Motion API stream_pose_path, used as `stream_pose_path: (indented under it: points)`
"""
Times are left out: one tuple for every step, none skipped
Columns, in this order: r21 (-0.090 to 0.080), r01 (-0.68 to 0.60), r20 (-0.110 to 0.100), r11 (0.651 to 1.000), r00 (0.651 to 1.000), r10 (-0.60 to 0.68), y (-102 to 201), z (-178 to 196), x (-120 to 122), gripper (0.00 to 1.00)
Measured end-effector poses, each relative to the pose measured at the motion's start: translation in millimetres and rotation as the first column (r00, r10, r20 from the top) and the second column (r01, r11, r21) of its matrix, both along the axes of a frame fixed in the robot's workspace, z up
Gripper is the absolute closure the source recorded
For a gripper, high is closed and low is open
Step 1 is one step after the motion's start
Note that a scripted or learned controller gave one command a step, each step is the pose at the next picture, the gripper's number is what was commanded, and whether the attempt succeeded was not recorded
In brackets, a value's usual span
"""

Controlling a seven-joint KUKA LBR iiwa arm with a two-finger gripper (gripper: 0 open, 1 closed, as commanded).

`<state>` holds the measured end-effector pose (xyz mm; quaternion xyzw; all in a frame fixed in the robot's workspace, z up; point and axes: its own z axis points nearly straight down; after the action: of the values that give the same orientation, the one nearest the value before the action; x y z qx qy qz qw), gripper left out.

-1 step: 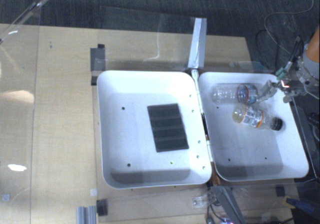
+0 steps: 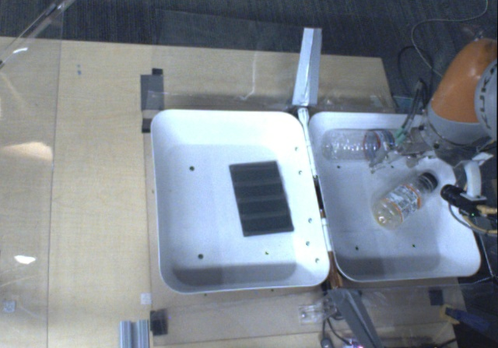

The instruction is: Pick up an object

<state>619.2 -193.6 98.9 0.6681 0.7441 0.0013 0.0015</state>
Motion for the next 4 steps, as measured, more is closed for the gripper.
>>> stream_pose_path:
  points:
    - [0.015, -0.332, -0.065, 0.943, 0.941, 0.332, -8.3, -13.4, 32.9, 0.0]
    - [0.028, -0.265, -0.059, 0.964, 0.962, 0.266, -14.4, -12.1, 35.5, 0.0]
    - [-0.003, -0.253, 0.004, 0.967, 0.967, 0.253, -5.2, -11.1, 3.8, 0.0]
    - [0.01, -0.471, -0.047, 0.882, 0.881, 0.471, 3.9, -12.6, 32.4, 0.0]
